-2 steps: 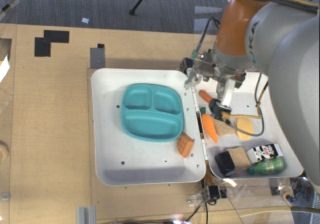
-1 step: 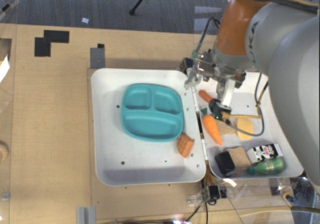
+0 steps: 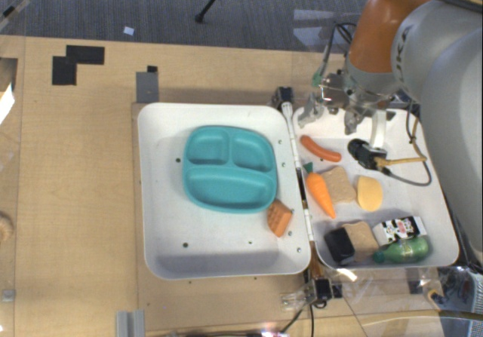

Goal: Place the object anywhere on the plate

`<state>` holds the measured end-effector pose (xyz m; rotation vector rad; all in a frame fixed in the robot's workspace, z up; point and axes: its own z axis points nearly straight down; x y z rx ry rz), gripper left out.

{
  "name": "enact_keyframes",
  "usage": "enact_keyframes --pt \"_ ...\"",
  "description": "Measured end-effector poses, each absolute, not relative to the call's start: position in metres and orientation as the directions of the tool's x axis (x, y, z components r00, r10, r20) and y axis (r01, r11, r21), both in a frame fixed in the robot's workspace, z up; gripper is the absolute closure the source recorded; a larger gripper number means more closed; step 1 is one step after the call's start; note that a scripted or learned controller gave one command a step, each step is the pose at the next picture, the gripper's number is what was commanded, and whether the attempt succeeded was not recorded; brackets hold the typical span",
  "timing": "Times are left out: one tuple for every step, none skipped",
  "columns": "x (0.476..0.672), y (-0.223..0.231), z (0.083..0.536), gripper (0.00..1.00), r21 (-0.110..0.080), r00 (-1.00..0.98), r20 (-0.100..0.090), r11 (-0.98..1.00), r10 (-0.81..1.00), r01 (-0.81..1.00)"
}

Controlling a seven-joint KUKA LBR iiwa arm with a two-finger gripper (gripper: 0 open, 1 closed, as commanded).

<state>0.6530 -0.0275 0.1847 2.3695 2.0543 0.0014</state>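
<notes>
Claw (image 3: 364, 130) is hanging over the far end of the right bin (image 3: 441, 241), and I cannot tell whether it's spread or pressed together. Scanning from the left now: teal plate (image 3: 229, 167) is lying in the left bin (image 3: 162, 252), a brown pastry piece (image 3: 279, 217) touching its near corner. Crossing over, the red sausage (image 3: 321, 149) is lying just beside the claw, apart from the carrot (image 3: 321, 194). I'm guessing the sausage is the pick: light, smooth, rounded, likely slippery and looking to roll. I'm thinking take it across the middle, square to its length, not at the tapering ends.
</notes>
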Motion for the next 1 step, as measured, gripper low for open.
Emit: enact_keyframes --pt "0.6555 -0.0237 0.1976 1.0 0.013 0.131 -0.001 -0.131 0.991 0.991"
